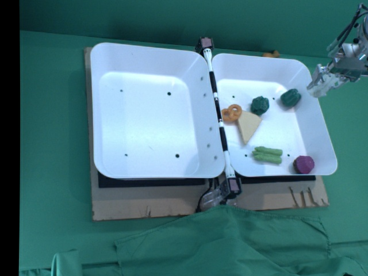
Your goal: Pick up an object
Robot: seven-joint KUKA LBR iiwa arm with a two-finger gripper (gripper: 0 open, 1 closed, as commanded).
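Six small toy foods are seen scattered in the right bin (310,88): an orange pretzel (231,114), a cheese wedge (249,125), two dark green broccoli pieces (260,105), green beans (268,154) and a purple lump (303,164). The gripper (319,85) is held above the bin's far right rim, nothing gripped; jaw spacing cannot be told.

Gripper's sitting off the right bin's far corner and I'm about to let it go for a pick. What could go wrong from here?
1. The gripper hangs just outside the right bin rim; a low move inward could clip that wall.
2. The nearest dark green piece lies close to the wall, leaving little finger room.
3. The orange pretzel touches the cheese wedge, so grabbing one may drag the other.
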